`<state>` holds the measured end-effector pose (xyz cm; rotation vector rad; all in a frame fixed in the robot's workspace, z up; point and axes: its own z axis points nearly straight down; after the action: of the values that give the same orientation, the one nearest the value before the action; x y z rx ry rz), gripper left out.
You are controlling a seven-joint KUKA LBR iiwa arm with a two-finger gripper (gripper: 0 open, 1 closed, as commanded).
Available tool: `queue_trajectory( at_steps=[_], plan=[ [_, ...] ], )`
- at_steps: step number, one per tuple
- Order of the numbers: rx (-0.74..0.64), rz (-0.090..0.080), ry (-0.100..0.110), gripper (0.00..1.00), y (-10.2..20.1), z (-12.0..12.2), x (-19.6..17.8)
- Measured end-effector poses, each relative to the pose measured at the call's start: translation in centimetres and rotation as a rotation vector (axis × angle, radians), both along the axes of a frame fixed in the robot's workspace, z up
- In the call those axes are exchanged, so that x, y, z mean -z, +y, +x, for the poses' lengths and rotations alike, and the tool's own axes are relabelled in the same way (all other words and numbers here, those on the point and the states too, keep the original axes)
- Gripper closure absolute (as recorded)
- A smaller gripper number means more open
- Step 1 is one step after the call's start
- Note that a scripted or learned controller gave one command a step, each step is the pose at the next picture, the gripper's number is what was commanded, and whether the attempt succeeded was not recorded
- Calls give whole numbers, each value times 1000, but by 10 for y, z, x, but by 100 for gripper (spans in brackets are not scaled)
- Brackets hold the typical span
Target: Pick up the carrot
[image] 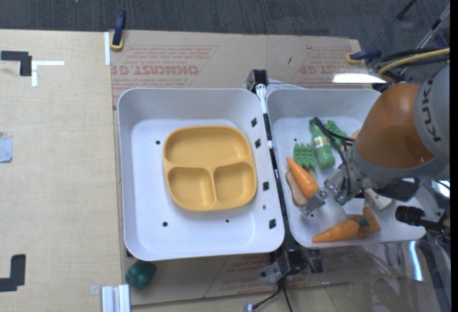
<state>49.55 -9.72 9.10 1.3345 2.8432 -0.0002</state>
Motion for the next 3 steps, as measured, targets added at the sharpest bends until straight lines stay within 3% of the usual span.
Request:
queue_trajectory(
  at_steps=[1, 2, 3],
  plan=[
    [0, -1, -2, 100, -1, 1, -9],
    [0, -1, -2, 0, -1, 1, -9],
    [280, 0, -1, 0, -4, 30, -2]
  ],
)
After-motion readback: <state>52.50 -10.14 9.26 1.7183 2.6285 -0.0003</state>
